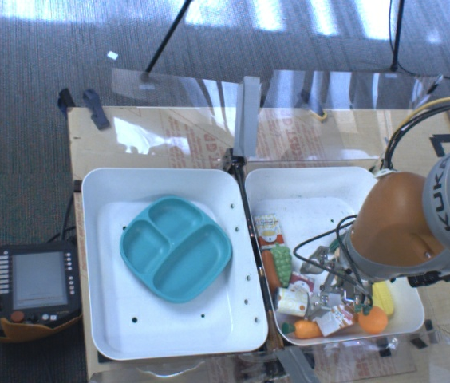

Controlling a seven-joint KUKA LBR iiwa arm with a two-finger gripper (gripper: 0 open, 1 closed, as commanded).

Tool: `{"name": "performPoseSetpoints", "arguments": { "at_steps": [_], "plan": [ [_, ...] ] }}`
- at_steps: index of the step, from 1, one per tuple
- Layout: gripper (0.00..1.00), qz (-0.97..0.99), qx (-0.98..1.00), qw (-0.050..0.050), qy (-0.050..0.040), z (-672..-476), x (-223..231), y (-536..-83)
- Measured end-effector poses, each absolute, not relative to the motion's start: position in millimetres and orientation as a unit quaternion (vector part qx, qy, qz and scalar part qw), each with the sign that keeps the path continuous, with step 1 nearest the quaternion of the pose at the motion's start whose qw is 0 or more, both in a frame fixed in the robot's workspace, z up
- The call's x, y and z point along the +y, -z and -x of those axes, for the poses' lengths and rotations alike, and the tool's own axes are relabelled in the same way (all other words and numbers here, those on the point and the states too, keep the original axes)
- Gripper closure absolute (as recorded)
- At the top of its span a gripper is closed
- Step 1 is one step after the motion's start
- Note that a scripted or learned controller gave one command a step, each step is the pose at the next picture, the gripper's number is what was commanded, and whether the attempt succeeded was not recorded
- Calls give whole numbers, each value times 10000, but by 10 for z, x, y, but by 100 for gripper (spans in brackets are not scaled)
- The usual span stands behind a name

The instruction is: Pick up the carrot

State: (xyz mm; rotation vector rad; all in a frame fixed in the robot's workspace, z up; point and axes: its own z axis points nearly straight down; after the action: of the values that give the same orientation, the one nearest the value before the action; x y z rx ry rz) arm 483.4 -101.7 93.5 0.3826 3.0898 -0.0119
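Half the carrot (306, 329) hides beneath clutter near the gripper (338, 282).

The left bin (101, 214) holds a teal divided plate (176, 248). In the right bin (305, 180), the gripper (338, 282) hangs low over cluttered toy food; the carrot (306, 329) lies near the front wall, beside an orange (373, 320)

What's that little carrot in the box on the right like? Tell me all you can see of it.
The carrot is small, bright orange with a green stub at its left end, and looks like a plastic toy. It lies flat near the front wall of the right bin, pointing roughly sideways, crowded among other toy groceries. A white carton sits just behind it. The gripper hangs above the pile nearby.
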Motion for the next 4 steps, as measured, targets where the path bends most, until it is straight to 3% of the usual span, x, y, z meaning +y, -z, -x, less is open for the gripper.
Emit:
{"name": "performPoseSetpoints", "arguments": {
  "at_steps": [1, 2, 3, 4],
  "plan": [
    [100, -1199, 9927, 133, 35, -4840, -1001, -1028],
    [100, -588, 9983, 6, -4, -4769, -1094, -1495],
    [100, -334, 9994, -3, -6, -4765, -1282, -1611],
    [100, -972, 9953, 6, -5, -4768, -1907, -1773]
  ]
}}
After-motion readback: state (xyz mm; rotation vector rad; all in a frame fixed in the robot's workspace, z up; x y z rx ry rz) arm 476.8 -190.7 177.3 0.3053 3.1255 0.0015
